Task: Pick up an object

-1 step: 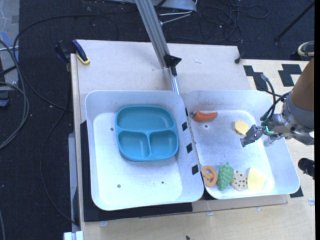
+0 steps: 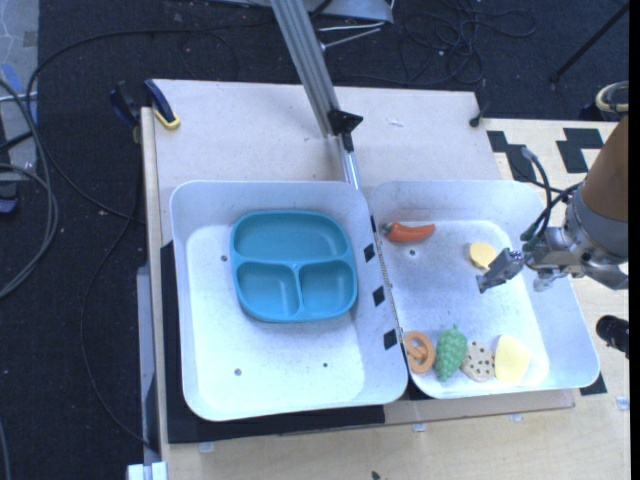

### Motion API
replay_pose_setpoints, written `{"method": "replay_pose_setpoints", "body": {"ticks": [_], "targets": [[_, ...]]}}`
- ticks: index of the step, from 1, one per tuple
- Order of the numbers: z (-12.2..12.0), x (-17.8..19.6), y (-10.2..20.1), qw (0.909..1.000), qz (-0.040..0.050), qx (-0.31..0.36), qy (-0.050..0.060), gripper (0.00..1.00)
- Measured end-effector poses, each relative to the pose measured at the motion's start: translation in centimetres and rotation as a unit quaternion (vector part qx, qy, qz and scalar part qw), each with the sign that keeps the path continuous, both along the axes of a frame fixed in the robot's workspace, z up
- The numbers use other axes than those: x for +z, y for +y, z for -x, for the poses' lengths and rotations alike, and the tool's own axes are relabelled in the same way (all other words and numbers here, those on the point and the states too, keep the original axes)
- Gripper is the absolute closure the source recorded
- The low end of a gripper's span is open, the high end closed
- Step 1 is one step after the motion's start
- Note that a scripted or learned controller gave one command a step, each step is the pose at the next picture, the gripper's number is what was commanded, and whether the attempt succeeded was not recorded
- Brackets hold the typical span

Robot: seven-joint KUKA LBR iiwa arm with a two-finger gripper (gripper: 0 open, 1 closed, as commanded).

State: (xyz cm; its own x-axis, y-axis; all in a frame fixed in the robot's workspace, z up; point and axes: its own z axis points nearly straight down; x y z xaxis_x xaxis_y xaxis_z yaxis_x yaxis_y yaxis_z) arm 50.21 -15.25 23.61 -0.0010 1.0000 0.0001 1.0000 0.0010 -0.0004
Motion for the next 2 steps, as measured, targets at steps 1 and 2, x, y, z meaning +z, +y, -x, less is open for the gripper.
{"method": "replay_pose_setpoints", "body": {"ticks": [1,2], "targets": [[0.4,-5.0,1.0,1.0000,-0.0008,-0.001,0.002,0.00],[-0.3,-9.7,1.4,1.0000,-0.0006,-0.001,0.002,0.00]]}}
